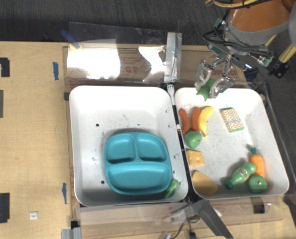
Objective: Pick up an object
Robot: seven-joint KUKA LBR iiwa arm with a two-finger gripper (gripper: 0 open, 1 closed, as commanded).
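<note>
I see tool [211, 85] up high, pinching small green thing [204, 91]. Banana [205, 119] and carrot [184, 120] just below tool.

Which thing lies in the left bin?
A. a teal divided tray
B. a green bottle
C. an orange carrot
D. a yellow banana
A: the teal divided tray rests on the floor of the left bin, while the fruit and other toys lie in the right bin.
</note>
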